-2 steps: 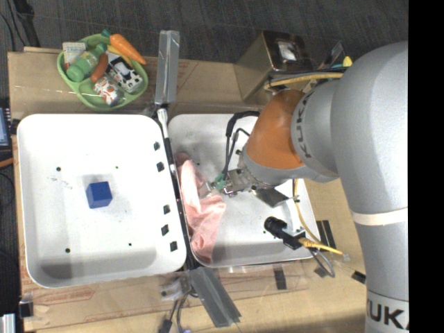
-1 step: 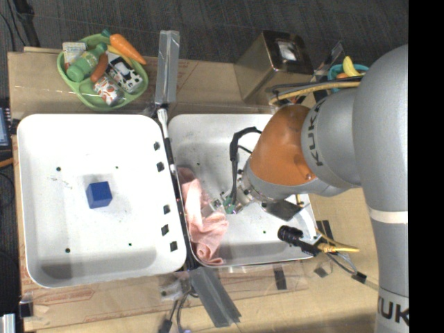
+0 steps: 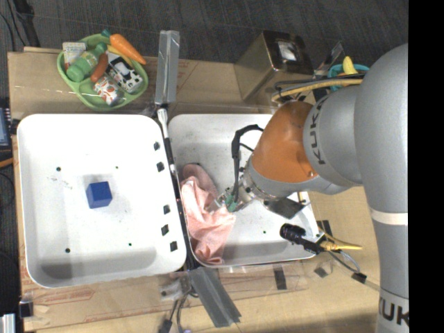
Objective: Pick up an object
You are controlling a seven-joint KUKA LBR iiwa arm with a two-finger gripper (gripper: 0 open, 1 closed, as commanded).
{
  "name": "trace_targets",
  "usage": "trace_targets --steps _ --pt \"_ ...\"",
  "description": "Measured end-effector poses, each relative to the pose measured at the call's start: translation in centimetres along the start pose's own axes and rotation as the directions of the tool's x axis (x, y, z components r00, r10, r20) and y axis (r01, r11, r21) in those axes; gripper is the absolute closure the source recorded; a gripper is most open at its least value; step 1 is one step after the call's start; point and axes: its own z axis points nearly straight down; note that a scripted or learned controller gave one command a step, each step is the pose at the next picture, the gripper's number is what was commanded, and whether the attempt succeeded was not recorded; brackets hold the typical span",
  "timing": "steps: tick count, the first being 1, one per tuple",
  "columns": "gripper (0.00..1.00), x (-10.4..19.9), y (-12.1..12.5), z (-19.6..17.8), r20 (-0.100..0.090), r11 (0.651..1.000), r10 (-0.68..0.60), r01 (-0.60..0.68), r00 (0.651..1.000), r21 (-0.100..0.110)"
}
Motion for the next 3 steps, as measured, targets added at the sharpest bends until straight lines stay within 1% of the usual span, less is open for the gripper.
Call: trace_targets --steps 1,2,3 --pt "1.0 0.0 9.0 -8.9 0.002 0.939 0.344 -0.344 0.939 0.003" --pt "0.0 0.0 9.0 -8.9 0.001 0.939 0.344 -0.344 0.939 0.003" --pt "0.0 -7.8 8.0 0.9 0.003 0.957 0.289 -0.289 0.957 -0.002"
